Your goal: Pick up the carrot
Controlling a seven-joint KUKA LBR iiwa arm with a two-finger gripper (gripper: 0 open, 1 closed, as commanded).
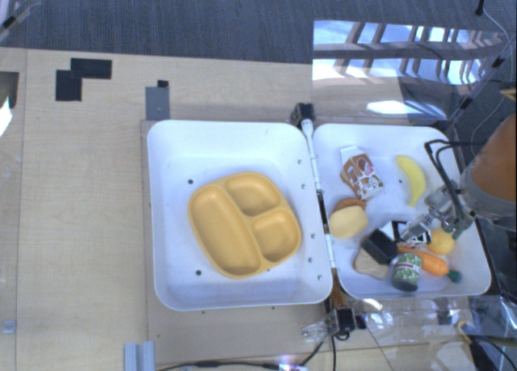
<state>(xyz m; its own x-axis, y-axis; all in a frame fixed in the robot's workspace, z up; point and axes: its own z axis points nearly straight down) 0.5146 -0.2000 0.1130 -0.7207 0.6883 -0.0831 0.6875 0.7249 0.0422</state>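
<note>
At the lower right of the frame, the carrot [429, 262] is seen lying near the front edge of the right bin [477, 284], its orange body slanting toward a green tip at the far right. Touching it on the left, a small green-lidded can [406, 271] is standing, and a black block [378, 246] with a tan slab [368, 263] beneath it is crowded in just beside that. A small yellow lemon-like piece [442, 241] is pressed right above the carrot.

Just above that cluster, the gripper [422, 230] is poised low, reaching in from the right; how far it is spread cannot be told, since its tips are lost against the clutter. Nothing is seen held.

Trouble is likely here: the carrot is hemmed in on two sides, so the can or the yellow piece could be caught instead, or the carrot could be nudged against the bin wall and slip out of a closing pinch.

Further up the right bin, a pale potato-like lump [348, 221], a printed snack packet [360, 174] and a banana [413, 178] are spread well apart from the carrot. In the left bin [170, 200], a yellow divided plate [244, 222] is sitting alone, untouched.
</note>
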